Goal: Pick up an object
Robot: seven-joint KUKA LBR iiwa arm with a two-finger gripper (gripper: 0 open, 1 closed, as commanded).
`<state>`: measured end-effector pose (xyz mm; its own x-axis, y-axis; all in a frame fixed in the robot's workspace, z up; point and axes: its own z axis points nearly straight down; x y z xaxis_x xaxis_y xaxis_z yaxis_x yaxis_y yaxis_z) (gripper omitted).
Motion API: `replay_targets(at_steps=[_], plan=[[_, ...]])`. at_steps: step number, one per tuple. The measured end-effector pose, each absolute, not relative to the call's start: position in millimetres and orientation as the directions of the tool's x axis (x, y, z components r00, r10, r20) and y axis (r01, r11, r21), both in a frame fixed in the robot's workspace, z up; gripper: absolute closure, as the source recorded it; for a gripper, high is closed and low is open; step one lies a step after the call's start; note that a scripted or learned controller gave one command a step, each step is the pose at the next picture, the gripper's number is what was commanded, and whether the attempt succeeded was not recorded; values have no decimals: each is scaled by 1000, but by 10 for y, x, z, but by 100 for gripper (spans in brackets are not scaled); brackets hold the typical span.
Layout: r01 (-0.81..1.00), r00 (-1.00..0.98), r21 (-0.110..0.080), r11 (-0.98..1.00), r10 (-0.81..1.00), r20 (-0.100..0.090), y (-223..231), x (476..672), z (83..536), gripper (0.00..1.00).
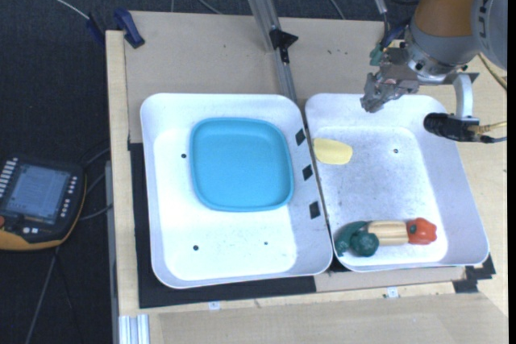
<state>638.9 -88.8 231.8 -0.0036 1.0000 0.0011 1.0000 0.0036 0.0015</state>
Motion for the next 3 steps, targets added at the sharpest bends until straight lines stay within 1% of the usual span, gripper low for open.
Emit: replay_targets(at_steps=[1,2,3], plan=[[1000,-4,2,4,1000,1,-411,6433,2417,100],[1000,-5,1,5,1000,1,99,6522,2478,100],[1000,-5,0,5,1000,1,659,6454,2366,100]])
